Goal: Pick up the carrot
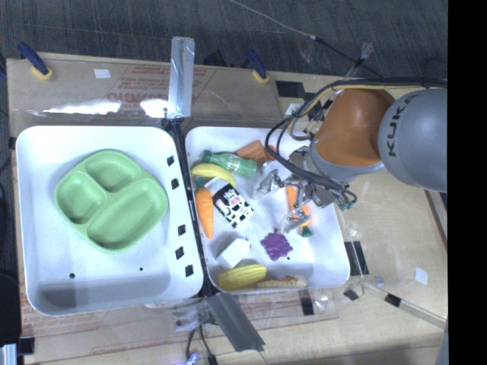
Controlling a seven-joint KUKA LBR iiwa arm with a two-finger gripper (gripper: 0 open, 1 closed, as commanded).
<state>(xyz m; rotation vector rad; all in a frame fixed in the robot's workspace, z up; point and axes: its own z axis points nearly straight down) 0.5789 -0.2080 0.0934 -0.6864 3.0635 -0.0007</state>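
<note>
Writing: "KU" stood legible in black on the grey arm (411,139); faint red print on the worktop (396,249) behind the bins was too small to read.
Claw: the claw (293,196) hung over the right bin's (335,242) right half, with something orange between its fingers; what it was could not be told.
Carrot: the carrot (204,211) lay along the right bin's left wall, just beside a black-and-white block (233,206).
Neighbours: a banana (213,172), green bottle (232,163), purple piece (276,245), white block (233,251) and yellow corn (242,276) crowded that bin.
Open room: the left bin (46,265) carried a green divided plate (112,198), with bare floor around it.
</note>
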